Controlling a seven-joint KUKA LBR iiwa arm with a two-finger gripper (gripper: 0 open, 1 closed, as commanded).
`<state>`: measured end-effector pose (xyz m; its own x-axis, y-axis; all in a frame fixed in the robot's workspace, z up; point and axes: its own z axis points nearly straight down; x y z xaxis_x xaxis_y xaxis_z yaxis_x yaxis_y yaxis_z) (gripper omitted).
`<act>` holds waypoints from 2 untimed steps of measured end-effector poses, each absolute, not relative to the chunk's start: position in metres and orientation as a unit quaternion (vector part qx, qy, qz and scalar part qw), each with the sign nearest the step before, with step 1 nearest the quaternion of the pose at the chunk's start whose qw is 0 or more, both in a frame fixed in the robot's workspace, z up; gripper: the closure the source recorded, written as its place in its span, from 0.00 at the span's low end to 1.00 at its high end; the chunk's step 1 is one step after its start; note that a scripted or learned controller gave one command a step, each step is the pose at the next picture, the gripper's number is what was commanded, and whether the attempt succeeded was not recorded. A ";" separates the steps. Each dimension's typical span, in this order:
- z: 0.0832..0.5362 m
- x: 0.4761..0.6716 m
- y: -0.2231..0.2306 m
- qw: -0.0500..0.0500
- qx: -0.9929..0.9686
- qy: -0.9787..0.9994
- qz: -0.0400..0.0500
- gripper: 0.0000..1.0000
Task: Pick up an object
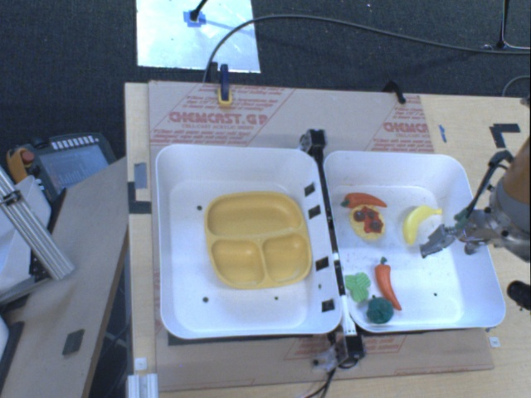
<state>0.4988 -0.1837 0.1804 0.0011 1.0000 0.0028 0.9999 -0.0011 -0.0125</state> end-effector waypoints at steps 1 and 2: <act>0.187 0.502 -0.183 0.000 -0.706 -0.708 0.000 0.00; 0.143 0.511 -0.185 0.000 -0.707 -0.708 0.000 0.00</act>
